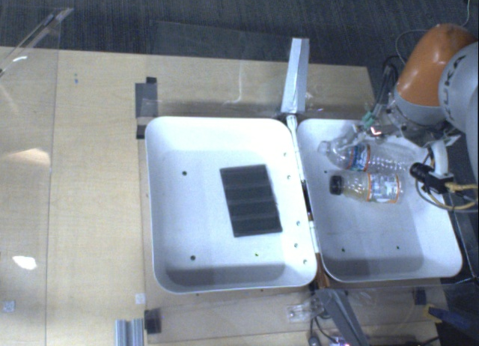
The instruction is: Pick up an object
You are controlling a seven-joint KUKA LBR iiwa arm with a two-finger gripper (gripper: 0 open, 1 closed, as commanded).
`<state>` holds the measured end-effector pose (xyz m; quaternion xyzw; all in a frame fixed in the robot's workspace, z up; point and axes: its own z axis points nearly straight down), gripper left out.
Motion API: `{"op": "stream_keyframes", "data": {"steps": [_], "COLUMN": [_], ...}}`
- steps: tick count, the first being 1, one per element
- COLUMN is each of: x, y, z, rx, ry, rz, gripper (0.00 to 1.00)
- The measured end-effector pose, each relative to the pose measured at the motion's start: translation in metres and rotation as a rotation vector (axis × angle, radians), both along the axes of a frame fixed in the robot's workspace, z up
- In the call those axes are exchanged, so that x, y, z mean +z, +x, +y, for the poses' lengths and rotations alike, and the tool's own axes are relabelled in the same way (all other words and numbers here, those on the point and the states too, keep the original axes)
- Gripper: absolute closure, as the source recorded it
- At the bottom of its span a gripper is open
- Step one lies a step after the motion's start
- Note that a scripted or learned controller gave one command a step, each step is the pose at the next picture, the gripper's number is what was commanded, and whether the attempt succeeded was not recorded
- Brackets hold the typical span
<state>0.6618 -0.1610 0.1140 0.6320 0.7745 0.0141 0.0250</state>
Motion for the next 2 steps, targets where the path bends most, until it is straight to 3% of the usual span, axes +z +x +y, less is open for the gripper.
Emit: {"op": "stream_keyframes", "data": {"steps": [1,2], "x": [-0.002,0.023], "y": [-0.015,0.013], "z": [0.012,-0.017], "rx": [0.218,0.251], "ry": [-0.006,0.001], "rz": [0.004,0.039], "gripper": [0.00,0.00]}}
